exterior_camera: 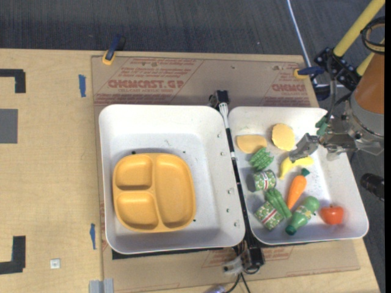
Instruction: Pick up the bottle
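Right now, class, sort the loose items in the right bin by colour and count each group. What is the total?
Yellow: 3
Green: 5
Orange: 1
Red: 1
Total: 10

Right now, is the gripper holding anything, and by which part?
Nothing is held. The gripper hangs over the right bin, apart from the green bottle.

Arm reaches in from the right; gripper (pixel 308 146) hangs low, angled leftward.
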`<state>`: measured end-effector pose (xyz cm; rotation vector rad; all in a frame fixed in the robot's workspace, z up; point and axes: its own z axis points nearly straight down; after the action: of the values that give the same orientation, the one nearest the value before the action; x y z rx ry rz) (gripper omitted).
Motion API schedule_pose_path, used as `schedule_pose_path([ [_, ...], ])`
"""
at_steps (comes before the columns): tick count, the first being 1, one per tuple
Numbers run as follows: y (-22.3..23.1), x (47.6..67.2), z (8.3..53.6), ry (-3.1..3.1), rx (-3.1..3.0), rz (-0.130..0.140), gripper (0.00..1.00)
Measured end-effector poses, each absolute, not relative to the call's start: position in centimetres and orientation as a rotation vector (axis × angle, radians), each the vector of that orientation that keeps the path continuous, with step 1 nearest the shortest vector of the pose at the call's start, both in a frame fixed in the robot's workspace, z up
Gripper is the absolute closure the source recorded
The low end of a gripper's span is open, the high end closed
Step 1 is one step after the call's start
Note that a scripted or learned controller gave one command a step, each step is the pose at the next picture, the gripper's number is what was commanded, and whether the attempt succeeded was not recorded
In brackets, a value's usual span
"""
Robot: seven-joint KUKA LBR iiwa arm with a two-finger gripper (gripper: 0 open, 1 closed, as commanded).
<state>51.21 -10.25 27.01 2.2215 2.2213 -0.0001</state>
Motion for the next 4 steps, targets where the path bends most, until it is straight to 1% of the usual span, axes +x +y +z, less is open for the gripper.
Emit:
schedule_pose_path([
  [1, -5.9, 51.3, 20.8, 2.003, 2.423, -0.001, 0.00],
  [2, 1.2, 50.8, 20.1, 1.940, 2.474, -0.002, 0.00],
  [3, 1.1, 50.9, 21.1, 1.937, 2.475, 0.001, 1.00],
  [4, 1.1, 50.9, 21.1, 1.937, 2.475, 0.001, 0.00],
])
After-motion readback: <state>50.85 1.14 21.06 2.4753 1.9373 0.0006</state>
